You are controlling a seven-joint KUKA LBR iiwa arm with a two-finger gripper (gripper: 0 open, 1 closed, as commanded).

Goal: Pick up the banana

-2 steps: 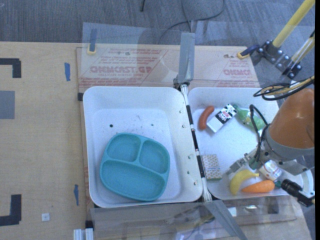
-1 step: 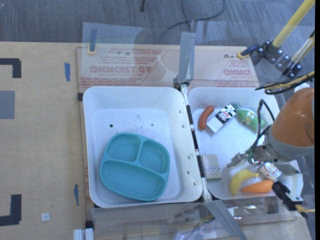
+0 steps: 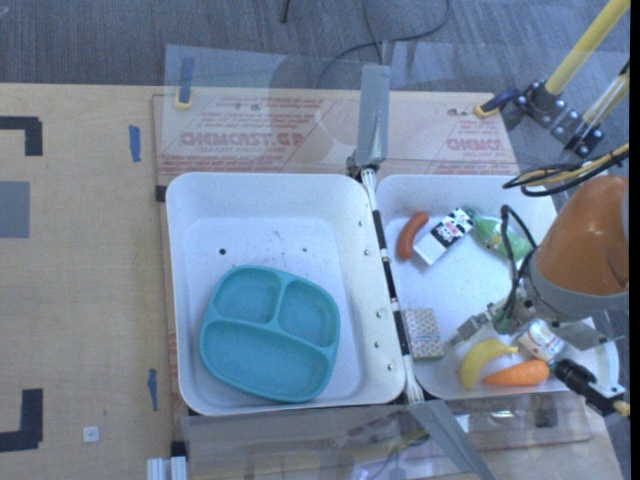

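Observation:
The yellow banana (image 3: 477,361) lies at the front of the right bin (image 3: 440,196), with an orange carrot (image 3: 516,373) touching its right side. My gripper (image 3: 506,328) hangs just above and slightly behind the banana, below the arm's orange band (image 3: 590,236). The wrist hides much of the gripper's lower part, and the banana appears to rest on the bin floor.
The right bin also holds a red sausage (image 3: 410,235), a black-and-white box (image 3: 447,234), a green item (image 3: 497,233) and a speckled tan block (image 3: 423,332) by the left wall. A teal divided plate (image 3: 268,334) lies in the left bin (image 3: 200,208).

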